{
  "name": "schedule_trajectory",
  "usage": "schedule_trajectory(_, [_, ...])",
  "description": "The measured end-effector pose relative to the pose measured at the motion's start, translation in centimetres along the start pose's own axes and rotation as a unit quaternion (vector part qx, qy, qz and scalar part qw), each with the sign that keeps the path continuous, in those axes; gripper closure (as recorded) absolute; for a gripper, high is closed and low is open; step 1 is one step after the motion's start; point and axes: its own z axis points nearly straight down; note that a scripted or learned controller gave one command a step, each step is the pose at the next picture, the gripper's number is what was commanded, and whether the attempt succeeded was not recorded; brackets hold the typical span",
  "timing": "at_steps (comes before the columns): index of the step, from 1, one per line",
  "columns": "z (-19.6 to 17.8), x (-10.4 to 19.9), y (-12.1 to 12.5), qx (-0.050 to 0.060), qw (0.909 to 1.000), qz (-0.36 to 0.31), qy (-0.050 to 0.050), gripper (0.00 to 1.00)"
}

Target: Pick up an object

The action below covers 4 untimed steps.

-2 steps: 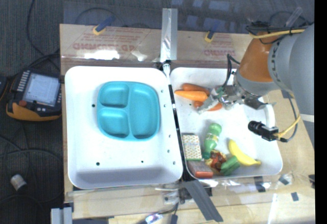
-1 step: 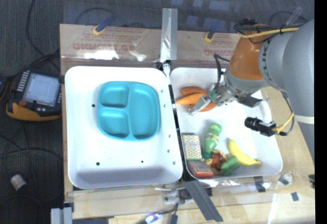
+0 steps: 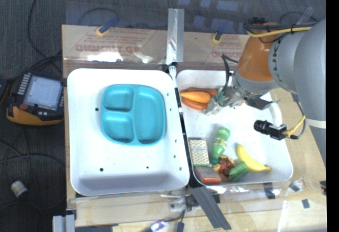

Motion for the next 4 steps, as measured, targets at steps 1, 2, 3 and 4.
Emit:
schedule_trajectory(1, [0.0, 0.0, 0.0, 0.0, 1.0, 0.0, 0.0, 0.0])
schedule_trajectory(2, [0.1, 1.3, -11.8, 0.006, 0.9997, 0.025, 0.003, 0.0])
schedule_trajectory(3, [-0.5, 1.5, -11.6, 0.007, 0.9997, 0.024, 0.007, 1.0])
schedule_trajectory(4, [-10.4, 8.6, -6.0, 0.005, 0.999, 0.044, 0.002, 1.0])
